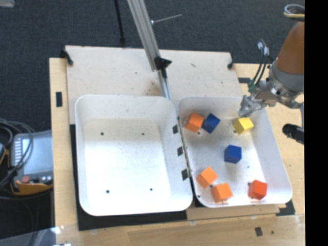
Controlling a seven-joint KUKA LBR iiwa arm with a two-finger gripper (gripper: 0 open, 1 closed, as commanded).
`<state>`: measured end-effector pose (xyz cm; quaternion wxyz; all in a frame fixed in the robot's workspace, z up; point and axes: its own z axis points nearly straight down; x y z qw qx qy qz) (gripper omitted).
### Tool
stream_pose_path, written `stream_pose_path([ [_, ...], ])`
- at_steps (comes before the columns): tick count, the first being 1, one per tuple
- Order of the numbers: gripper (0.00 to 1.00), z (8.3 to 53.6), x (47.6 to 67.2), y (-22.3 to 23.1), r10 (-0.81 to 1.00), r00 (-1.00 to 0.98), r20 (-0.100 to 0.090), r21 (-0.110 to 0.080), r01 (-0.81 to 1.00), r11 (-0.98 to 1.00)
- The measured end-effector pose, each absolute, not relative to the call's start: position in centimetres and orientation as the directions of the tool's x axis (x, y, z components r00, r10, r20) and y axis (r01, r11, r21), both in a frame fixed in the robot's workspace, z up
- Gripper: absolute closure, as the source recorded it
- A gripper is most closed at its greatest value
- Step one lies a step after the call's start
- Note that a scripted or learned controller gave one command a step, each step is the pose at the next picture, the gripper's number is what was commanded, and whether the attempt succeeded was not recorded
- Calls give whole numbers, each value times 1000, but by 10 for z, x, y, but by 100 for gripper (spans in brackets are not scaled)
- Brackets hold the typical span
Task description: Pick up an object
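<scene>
The left bin [92,137] is sitting on the desk [59,86]. The right bin [274,158] is holding blocks — orange [195,122], blue [211,123], yellow [243,125]. The end effector [248,108] is hanging just above the yellow one — I cannot tell if it is apart or together.

Arm [292,55] cut off at right edge above orange band. Hand [248,108] small and blurred; finger state unreadable, contact with yellow cube [243,125] undecidable. Left bin [82,137] screens surface beneath. Grey device [28,152] cropped at left edge.
</scene>
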<state>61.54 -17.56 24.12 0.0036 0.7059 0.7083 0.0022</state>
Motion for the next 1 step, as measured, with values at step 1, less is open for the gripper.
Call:
stream_pose_path([
  [1,100,288,617,-177,1000,-4,-2,7,1000,4],
])
